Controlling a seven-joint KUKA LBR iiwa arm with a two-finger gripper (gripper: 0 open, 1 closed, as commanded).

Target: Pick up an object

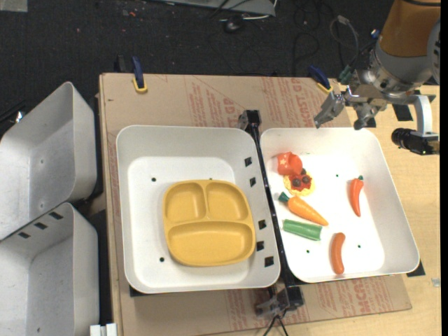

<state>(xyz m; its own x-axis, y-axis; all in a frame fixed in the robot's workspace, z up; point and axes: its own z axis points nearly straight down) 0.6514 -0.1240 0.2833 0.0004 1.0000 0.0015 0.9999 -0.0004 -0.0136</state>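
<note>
The gripper hangs spread and unladen above the right bin's far rim. The carrot lies mid-bin, touching the green bean — a descent between them could nudge both aside and close on nothing.

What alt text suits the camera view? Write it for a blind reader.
The gripper hangs open above the right bin's far edge, holding nothing. That bin holds toy foods, including a carrot; the left bin holds a yellow divided tray.
</note>
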